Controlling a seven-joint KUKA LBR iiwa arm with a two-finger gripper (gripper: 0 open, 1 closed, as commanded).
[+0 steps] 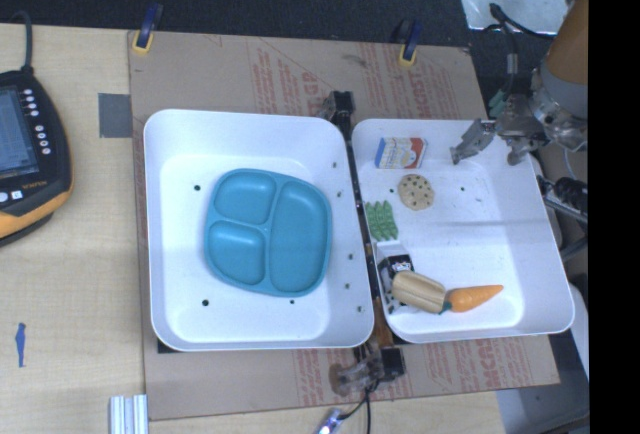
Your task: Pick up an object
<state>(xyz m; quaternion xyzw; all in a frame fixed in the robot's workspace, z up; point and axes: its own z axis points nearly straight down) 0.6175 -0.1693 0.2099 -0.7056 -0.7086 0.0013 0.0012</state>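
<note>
Two white bins (pixel 160 222); one blue plate (pixel 268 232); one carton (pixel 400 153); one cookie (pixel 415 191); one carrot (pixel 474 298); one bread roll (pixel 418 291).

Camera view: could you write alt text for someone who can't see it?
A robot arm's open tool hovers over the far right edge of the right white bin, which holds a small carton, a cookie, a green piece, a bread roll and a carrot. The left white bin holds a blue divided plate.

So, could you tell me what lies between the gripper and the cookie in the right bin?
In the camera view, only bare white bin floor lies between the gripper and the cookie; the small carton sits just above that line.
</note>
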